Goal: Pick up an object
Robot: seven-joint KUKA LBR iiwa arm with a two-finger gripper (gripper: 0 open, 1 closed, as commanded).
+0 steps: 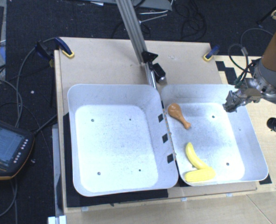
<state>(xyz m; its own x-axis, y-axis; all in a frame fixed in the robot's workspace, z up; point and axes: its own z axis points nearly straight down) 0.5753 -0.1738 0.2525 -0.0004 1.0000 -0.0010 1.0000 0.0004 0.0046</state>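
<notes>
We see the gripper (232,104) hovering over the right bin's (250,139) upper right rim — its grip state we cannot tell. Inside lie a drumstick (179,115), a banana (194,156) and a yellow block (200,175).

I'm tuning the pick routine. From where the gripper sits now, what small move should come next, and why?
Probably a short move leftward over the right bin toward the drumstick. The gripper sits at the bin's far right rim with nothing under it, and the drumstick lies alone, apart from the banana.
</notes>
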